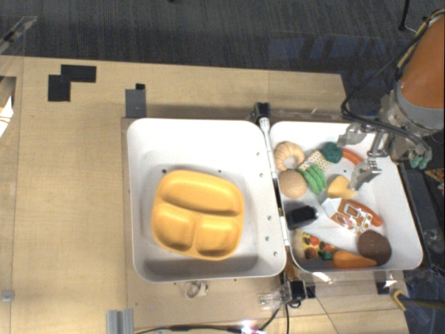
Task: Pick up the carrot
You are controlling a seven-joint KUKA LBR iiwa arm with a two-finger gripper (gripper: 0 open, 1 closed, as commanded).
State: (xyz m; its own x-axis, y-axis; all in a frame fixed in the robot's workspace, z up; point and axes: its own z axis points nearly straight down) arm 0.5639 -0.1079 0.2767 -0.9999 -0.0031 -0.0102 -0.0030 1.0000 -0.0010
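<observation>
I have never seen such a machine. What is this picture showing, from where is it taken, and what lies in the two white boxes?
One camera looks down at a slant on a wooden bench. The grey and orange thing at the right is a robot arm; its gripper hangs over the right bin and holds nothing. The left bin contains a yellow divided tray. The right bin contains toy food: the carrot near the front edge, a brown egg-shaped piece, green vegetables and others.

A robotics lab: a wooden bench bearing two clamped white bins, loose cables, dark carpet.
</observation>
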